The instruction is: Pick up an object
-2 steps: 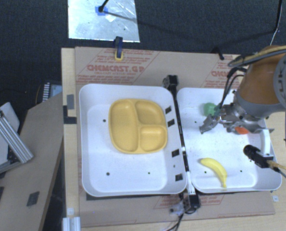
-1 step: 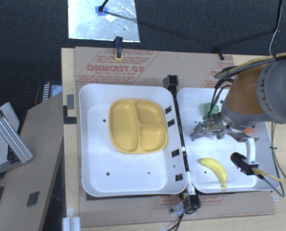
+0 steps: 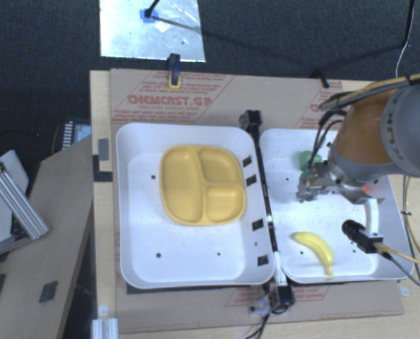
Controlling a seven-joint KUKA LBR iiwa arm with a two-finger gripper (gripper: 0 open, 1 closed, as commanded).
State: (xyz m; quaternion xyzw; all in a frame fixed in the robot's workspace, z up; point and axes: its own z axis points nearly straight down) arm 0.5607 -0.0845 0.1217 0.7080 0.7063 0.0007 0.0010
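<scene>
A yellow banana (image 3: pixel 315 248) lies near the front edge of the right bin (image 3: pixel 286 214). At that bin's far side a small green object (image 3: pixel 306 159) shows partly, with the arm covering its right part. My gripper (image 3: pixel 308 188) hangs low over the middle of the right bin, just in front of the green object and behind the banana. Nothing shows between its tips. A yellow divided plate (image 3: pixel 201 184) rests in the middle of the left bin (image 3: pixel 135 256).
The two white bins sit side by side on a cardboard sheet (image 3: pixel 195 97), with a black divider strip (image 3: pixel 260 189) between them. The grey and orange arm (image 3: pixel 379 140) covers the right bin's far right part. A shiny metal sheet (image 3: pixel 152 20) lies on the floor beyond the bench.
</scene>
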